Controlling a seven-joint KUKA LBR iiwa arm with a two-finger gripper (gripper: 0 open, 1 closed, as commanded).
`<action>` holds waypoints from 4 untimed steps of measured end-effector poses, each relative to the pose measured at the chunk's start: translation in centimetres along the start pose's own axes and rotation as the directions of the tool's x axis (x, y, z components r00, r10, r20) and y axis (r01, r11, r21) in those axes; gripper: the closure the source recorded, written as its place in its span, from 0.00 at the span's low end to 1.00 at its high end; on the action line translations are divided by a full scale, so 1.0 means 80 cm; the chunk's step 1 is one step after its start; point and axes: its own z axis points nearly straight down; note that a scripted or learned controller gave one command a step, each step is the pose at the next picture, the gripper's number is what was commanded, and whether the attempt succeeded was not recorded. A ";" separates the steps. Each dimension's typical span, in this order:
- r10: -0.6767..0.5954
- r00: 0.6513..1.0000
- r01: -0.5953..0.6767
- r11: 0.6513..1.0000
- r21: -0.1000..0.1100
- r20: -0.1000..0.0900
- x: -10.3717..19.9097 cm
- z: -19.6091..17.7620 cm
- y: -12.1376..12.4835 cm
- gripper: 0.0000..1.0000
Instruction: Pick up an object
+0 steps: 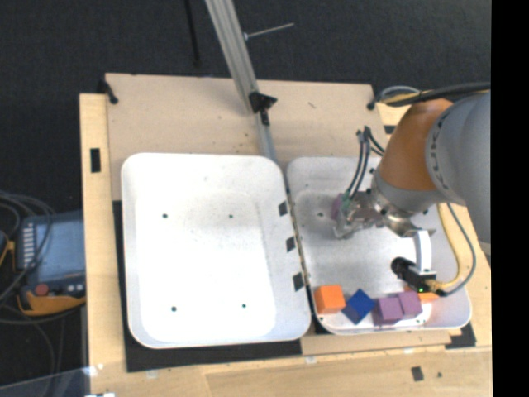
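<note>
I see a tan wooden bench [165,114] carrying two shallow white bins side by side on a dark mat [121,288]. Left bin [207,246]; right bin [331,259] touching it along the middle, joined there by small black clips [291,244]. A slanted metal post [235,44] meets the bench at the far edge.

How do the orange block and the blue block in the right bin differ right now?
The orange block is a little larger than the blue block and sits nearer the bin's left wall. The orange block lies roughly square to the bin; the blue block is turned so a corner points toward the near rim. Both rest loose along the bin's near edge, close beside each other, well clear of the gripper.
</note>
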 end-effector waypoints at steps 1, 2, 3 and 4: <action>-0.008 1.000 0.008 1.000 0.001 0.000 -0.010 -0.058 -0.001 1.00; -0.014 1.000 0.014 1.000 -0.003 0.000 -0.013 -0.138 0.007 1.00; -0.016 1.000 0.016 1.000 0.003 -0.001 -0.014 -0.158 0.008 1.00; -0.017 1.000 0.017 1.000 0.007 -0.002 0.046 -0.146 -0.017 1.00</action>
